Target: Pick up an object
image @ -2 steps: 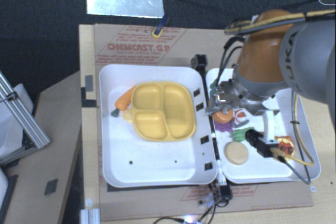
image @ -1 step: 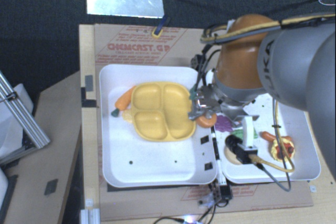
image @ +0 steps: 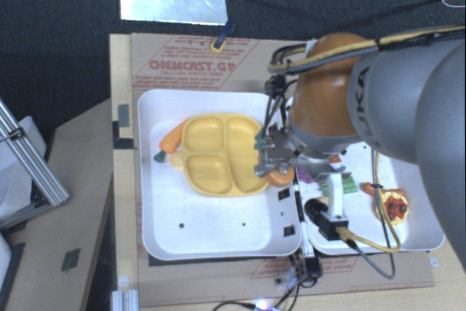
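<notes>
The gripper (image: pixel 271 162) sits at the yellow plate (image: pixel 217 154) rim — jaws' state cannot be told. Risk: pinching the rim tilts the plate onto the carrot (image: pixel 172 137).

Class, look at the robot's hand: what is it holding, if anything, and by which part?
It cannot be told: the hand sits low at the yellow plate's right edge.

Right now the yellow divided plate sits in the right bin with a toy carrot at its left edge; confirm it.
Wrong bin. In the camera view the yellow divided plate sits in the left bin, with the toy carrot at its left edge.
</notes>
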{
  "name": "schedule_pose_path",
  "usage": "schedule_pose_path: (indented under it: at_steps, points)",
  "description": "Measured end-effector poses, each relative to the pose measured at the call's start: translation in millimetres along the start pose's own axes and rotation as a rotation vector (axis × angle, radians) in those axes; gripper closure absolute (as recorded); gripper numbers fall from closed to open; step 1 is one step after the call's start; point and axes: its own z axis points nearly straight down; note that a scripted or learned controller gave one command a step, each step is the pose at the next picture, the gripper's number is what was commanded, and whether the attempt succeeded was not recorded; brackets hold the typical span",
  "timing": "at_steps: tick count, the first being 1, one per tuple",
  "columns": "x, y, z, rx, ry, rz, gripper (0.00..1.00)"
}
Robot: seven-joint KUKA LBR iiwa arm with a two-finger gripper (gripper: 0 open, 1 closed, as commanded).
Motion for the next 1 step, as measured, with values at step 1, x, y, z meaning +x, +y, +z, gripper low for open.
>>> schedule_pose_path:
  at_steps: [1]
  points:
    - [0.3,0.2,-0.8,-0.002,0.0,0.003,1.0]
